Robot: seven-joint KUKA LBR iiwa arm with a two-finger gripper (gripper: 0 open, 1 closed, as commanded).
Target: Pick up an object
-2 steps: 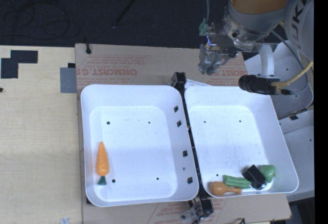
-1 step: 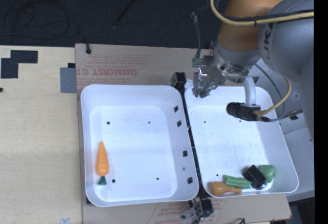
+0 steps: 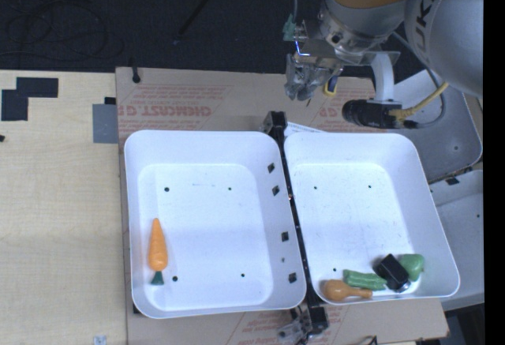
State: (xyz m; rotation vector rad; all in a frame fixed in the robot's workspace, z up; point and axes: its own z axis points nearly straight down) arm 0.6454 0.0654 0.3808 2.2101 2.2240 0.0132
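Orange pear (image 3: 344, 290) in right bin's (image 3: 426, 185) near corner, well apart from tool (image 3: 304, 88).

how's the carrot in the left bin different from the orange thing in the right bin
The toy carrot lies alone in the left bin, pointing up the view, with a green stub at its lower end. The orange pear-shaped piece lies crosswise in the right bin, crowded beside a green piece. Both are orange.

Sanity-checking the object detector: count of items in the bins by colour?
Orange: 2, the carrot and the orange piece
Green: 2, the long green piece and the rounded green piece
Black: 1, the black block
Total: 5
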